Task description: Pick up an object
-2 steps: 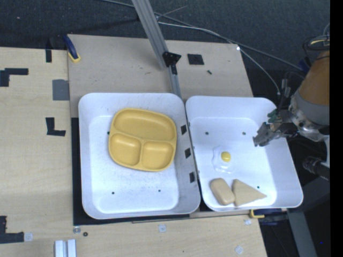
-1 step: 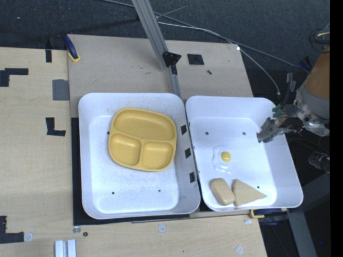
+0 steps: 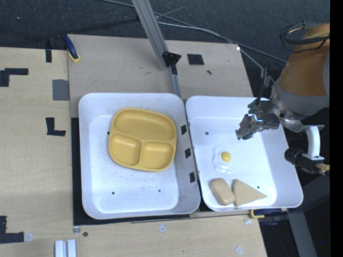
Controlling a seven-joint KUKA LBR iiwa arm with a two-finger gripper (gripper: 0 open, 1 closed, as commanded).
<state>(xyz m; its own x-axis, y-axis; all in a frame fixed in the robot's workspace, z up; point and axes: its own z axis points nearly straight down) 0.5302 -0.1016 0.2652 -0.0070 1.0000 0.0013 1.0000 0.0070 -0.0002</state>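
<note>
The right bin (image 3: 278, 159) holds a toy fried egg (image 3: 224, 159) near its middle, and a tan bread roll (image 3: 220, 191) and a tan wedge-shaped slice (image 3: 247, 193) side by side at its front. My gripper (image 3: 247, 128) hangs over the right bin's back half, up and to the right of the egg, apart from it. Nothing shows between its dark fingers. A yellow compartment plate (image 3: 142, 138) lies in the left bin (image 3: 96, 186).
A slanted grey pole (image 3: 153, 25) runs down to the gap between the bins at the back. Cables cross the dark floor behind the bench. The arm's grey and orange body (image 3: 305, 74) overhangs the right bin's right edge.
</note>
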